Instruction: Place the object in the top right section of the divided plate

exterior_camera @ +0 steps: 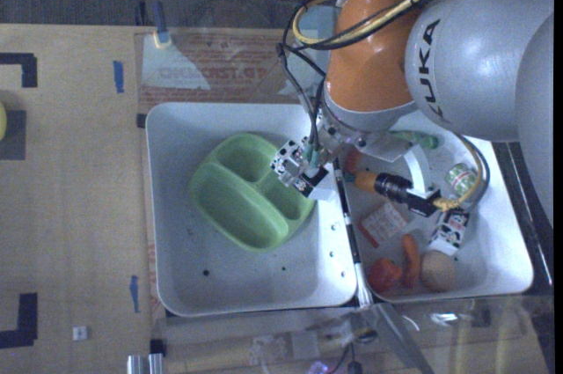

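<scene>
A green divided plate (237,196) lies tilted in the left white bin (176,275), with two small sections on its upper right side and one large section below them. My gripper (299,165) hangs over the plate's right edge, by the small sections, close to the wall between the two bins. The big orange wrist and grey arm cover the space above it. I cannot make out any object in the gripper.
The right bin (519,267) holds a red tomato (383,274), an orange carrot (411,258), a beige round item (438,270), a cow-patterned carton (451,231), a small can (460,179) and a red-and-white packet (383,223). Tan bench lies to the left.
</scene>
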Robot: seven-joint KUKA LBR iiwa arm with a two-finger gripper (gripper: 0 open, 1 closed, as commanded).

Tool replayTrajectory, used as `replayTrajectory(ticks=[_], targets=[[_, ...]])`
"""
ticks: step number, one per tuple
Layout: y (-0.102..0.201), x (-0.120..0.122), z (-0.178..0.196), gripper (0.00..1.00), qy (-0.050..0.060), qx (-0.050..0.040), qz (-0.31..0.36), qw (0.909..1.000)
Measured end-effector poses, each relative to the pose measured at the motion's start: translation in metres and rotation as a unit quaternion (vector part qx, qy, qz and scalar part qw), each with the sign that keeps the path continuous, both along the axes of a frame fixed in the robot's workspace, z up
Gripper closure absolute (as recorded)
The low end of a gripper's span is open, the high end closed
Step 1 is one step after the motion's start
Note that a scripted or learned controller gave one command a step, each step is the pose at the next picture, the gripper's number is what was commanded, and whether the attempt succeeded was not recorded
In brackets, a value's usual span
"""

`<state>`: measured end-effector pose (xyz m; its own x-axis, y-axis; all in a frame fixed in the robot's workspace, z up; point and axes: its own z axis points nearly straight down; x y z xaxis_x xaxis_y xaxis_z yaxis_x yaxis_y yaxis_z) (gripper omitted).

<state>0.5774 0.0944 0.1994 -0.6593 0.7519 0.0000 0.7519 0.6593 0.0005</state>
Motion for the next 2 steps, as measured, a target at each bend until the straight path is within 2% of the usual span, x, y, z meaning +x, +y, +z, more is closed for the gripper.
replayTrajectory(ticks=[1,2], targets=[[0.093,0.025,0.018,1.00,-0.002,0.0005,0.089,0.9960],[0.110,0.009,0.148,1.00,-0.002,0.0003,0.126,0.9920]])
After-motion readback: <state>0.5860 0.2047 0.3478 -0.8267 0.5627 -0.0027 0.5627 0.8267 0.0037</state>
